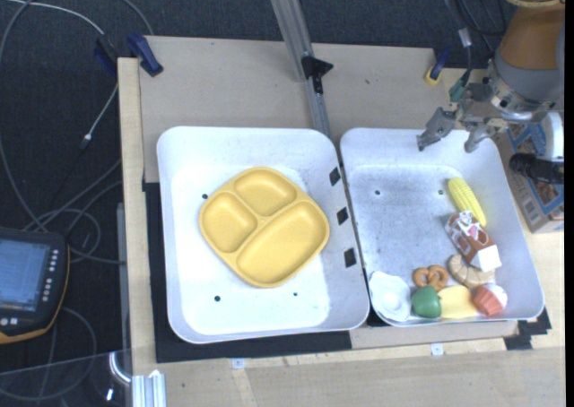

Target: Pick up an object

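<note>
Overhead view of the desk (224, 82) with two white bins side by side. We see the left bin (179, 217) carrying a yellow divided plate (264, 226), while the right bin (395, 208) gathers small toy foods along its right and near edges: a corn cob (466, 200) farthest from us, then a brown wrapped piece (468, 233), a pretzel (429, 277), a green pepper (427, 304), a yellow piece (457, 302), a red piece (489, 299) and a white shell-like item (389, 293) at the near left corner of that bin. We find the jaws (457, 127) released, their two fingers spread wide with nothing between them, poised over the far rim of the right bin. We judge the corn cob the closest candidate: it lies nearer to us than the jaws and slightly to the right, well apart from them, its long axis running from far-left to near-right. A grasp across its short width would, in our judgement, suit the spread fingers best.
</note>
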You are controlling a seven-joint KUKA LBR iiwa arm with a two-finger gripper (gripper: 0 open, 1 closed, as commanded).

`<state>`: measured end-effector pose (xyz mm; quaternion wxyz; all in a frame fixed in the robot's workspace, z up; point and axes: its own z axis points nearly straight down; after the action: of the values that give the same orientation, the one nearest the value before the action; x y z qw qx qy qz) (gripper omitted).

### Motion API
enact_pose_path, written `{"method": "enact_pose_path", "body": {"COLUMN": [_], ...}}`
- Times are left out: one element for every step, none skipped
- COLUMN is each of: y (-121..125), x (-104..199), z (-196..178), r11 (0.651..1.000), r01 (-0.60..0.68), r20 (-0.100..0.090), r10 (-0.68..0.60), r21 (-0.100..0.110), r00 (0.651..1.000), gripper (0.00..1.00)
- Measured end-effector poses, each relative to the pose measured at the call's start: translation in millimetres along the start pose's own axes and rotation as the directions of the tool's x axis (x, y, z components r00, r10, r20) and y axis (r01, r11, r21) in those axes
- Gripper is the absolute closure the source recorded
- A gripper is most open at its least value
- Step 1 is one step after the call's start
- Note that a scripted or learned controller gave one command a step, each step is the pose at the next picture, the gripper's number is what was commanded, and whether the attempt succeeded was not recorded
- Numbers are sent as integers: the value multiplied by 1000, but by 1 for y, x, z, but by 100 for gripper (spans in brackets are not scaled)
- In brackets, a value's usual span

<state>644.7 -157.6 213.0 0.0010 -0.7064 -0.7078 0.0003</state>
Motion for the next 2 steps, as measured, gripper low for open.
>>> {"method": "enact_pose_path", "body": {"y": [0,4], "x": [0,-3], "z": [0,44], "r11": [1000,1000], "r01": [0,-1], "r20": [0,0], "r10": [0,1], "r21": [0,4], "r00": [1000,1000], "gripper": [0,0]}}
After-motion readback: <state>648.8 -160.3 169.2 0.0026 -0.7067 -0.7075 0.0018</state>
